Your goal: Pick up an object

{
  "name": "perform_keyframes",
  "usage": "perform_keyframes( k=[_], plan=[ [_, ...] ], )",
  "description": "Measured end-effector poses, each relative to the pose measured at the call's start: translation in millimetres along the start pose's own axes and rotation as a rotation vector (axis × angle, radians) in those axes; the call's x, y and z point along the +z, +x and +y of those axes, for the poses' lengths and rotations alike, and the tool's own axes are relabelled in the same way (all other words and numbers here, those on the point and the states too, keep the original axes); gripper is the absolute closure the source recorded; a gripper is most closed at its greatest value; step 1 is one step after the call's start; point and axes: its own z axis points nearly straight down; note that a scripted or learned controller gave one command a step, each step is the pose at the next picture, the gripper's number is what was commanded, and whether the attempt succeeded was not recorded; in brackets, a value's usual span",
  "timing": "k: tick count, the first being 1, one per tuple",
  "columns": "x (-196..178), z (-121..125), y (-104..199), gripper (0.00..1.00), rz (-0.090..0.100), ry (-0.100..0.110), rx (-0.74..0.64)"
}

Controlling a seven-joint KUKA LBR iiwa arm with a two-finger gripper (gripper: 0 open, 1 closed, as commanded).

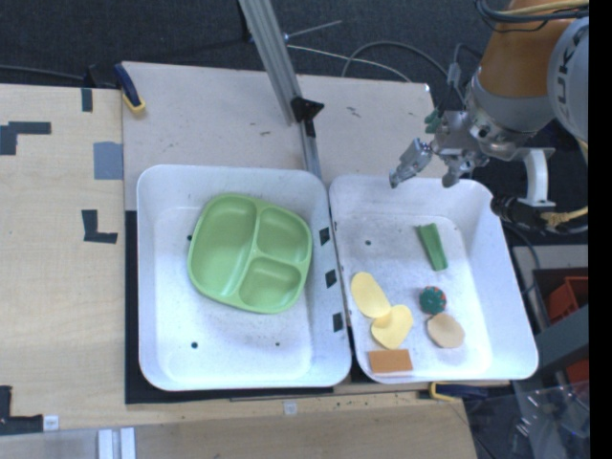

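On the left my tabletop (57,256) is pale wood with a few grey and dark tape marks. The left bin (158,352) holds a green plate (251,252) with three compartments, lying a little tilted toward the bin's upper middle, nothing on it. A grey metal bar (273,46) runs down from the top edge and ends by the seam where the two bins meet.

The right bin (507,333) carries the small things. A yellow piece (370,295) lies near its left wall, with a second yellow piece (393,327) touching it just below and to the right. An orange block (389,360) sits at the front edge, just under those two. A green stick (432,247) lies further up, tilted slightly, well apart from the yellow ones. Below it is a small teal ball (433,300), and just beneath that a tan disc (446,332), almost touching it.

My tool (421,173) hangs over the back rim of the right bin, above and to the left of the green stick, clear of everything. Its fingers stand spread wide with nothing between them. My arm (526,55), orange and grey, comes in from the upper right.
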Motion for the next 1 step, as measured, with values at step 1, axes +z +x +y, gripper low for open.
perform_keyframes(
  k=[1],
  plan=[
    [0.0,0.0,0.0,0.00,0.000,0.000,0.000]
  ],
)
